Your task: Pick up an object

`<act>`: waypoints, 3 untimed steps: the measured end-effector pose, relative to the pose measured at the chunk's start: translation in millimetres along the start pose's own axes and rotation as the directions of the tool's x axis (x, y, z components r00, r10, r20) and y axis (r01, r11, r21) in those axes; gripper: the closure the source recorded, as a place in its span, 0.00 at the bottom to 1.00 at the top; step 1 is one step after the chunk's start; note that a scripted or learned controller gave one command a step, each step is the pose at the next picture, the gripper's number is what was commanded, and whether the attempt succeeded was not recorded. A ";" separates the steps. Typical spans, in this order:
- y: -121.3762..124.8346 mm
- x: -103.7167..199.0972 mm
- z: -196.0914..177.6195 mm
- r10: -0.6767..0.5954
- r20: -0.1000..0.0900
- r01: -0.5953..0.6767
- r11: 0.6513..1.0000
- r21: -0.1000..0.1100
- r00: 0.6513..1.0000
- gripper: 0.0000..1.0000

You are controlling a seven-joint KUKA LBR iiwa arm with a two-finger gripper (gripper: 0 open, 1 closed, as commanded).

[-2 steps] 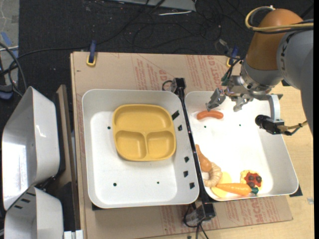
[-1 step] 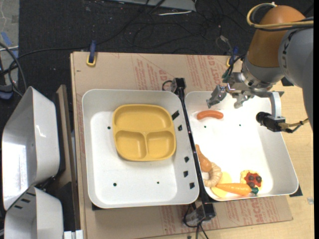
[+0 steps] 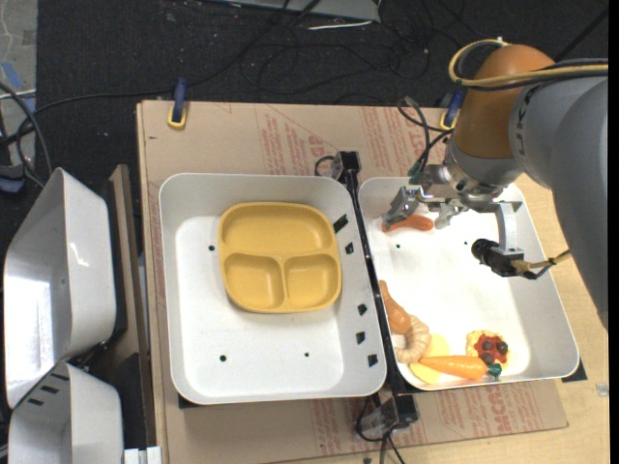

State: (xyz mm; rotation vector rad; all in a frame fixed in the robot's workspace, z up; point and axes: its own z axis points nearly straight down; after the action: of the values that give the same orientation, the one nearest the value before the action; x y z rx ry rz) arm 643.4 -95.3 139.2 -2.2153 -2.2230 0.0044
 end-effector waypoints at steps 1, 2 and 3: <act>-0.1 0.4 49.2 0.003 0.001 -0.003 1.000 -0.002 1.000 0.00; 0.9 0.3 36.3 0.003 0.001 -0.003 1.000 -0.006 1.000 1.00; 1.5 -3.3 -27.1 0.004 0.001 -0.004 1.000 -0.010 1.000 1.00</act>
State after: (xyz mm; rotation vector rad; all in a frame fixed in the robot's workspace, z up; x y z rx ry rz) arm 645.0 -98.6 166.4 -2.2256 -2.2237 -0.0051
